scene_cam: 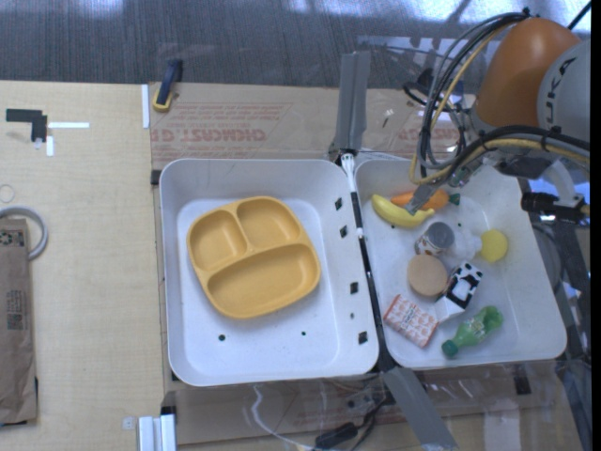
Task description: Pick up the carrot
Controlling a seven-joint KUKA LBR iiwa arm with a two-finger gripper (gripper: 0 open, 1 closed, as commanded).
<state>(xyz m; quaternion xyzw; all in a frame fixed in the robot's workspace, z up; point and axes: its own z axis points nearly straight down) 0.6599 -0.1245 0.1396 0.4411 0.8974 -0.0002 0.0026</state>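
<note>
In right bin (535,280), carrot (413,197) lying crosswise, leafy end rightward

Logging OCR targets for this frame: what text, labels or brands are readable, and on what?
"CHEMCAST GP", approximately: faint red print, upside down, on the brown protective sheet behind the white bins.
"UKA", cut off by the frame edge: on the grey robot arm.
Brown paper bag, left edge: dark print, too small to read.
Pink patterned snack packet: print blurred, unreadable.
</note>
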